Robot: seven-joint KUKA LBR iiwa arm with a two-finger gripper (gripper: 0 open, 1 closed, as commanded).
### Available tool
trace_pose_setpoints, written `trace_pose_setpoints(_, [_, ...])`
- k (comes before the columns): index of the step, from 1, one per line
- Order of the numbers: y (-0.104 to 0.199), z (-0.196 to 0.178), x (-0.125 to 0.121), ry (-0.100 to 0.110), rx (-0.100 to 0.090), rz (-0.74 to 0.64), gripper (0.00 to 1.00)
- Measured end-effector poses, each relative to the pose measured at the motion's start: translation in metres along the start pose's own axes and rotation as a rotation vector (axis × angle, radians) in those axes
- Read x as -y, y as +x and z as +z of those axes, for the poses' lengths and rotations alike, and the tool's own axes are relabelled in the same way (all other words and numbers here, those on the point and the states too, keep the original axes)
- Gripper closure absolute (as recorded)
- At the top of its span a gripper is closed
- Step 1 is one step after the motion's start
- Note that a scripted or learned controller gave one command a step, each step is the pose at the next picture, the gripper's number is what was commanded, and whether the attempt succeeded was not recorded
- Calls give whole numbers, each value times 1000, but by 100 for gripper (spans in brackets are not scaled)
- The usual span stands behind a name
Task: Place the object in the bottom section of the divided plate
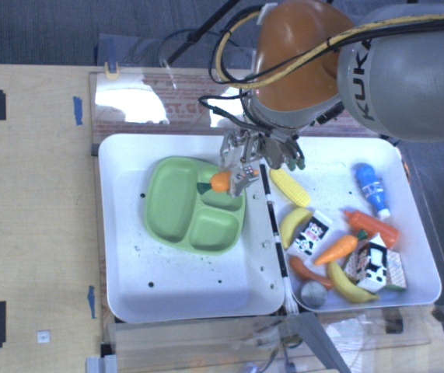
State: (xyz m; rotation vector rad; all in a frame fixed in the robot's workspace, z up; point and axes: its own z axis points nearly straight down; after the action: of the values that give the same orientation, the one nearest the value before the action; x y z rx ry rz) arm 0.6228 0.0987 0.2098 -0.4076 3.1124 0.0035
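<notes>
A green divided plate (176,208) lies in the left bin (183,286), with one long section on its left and two smaller ones on its right. A small orange toy fruit with a dark green leaf (219,182) sits at the plate's upper right section, close to the rim. My gripper (239,174) hangs just right of and above this fruit, touching or nearly touching it. The wrist and its cables hide how the gripper meets the fruit. The plate's bottom right section (215,230) holds nothing.
The right bin (416,208) holds a corn cob (290,186), two bananas (293,224), a blue bottle (371,189), a carrot (337,249), small cartons (373,266) and a grey ball (312,292). A ridge (272,224) divides the bins.
</notes>
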Motion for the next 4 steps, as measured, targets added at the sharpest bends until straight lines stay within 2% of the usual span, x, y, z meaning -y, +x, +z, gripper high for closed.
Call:
trace_pose_setpoints(1, [-24,86,-20,1,4,386,100])
trace_pose_setpoints(2, [-26,75,-20,-1,10,387,100])
trace_pose_setpoints(3, [-7,24,23,1,5,194,100])
trace_pose_setpoints(4, [-9,87,-41,-1,4,400,100])
